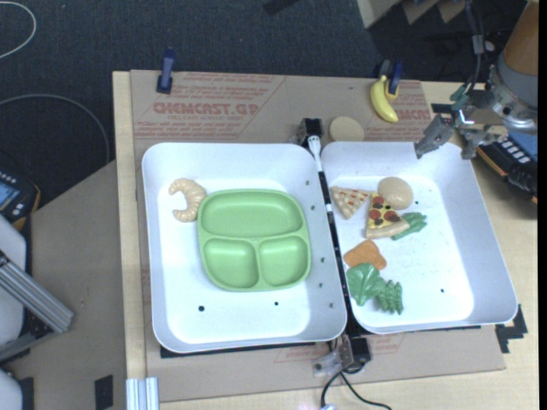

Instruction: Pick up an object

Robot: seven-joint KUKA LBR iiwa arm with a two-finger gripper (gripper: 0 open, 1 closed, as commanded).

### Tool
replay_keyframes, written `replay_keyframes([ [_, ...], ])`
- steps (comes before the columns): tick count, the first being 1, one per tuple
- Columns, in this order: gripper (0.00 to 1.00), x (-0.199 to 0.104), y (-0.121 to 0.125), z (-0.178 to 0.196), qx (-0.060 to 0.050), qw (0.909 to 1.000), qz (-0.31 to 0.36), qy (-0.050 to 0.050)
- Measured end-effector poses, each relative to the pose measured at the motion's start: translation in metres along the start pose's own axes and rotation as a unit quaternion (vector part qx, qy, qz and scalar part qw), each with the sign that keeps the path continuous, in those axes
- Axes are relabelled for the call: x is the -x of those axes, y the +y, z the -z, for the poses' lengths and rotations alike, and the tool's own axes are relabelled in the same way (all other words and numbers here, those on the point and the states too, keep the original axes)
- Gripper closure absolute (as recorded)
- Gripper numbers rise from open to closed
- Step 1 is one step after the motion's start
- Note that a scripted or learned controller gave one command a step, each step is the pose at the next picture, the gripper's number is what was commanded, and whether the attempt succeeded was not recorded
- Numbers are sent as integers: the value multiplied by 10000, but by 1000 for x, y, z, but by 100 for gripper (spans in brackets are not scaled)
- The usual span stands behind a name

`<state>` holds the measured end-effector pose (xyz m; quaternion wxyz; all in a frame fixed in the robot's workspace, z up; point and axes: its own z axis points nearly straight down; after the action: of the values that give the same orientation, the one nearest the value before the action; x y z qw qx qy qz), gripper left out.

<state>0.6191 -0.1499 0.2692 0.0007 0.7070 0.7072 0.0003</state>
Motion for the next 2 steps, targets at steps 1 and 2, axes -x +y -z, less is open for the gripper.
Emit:
replay_keyframes([
  [1, 0, -5, -67, -188, -25, 10000, -23, 21],
  [2, 0, -58, -32, -181, 49, 10000, 21, -9],
])
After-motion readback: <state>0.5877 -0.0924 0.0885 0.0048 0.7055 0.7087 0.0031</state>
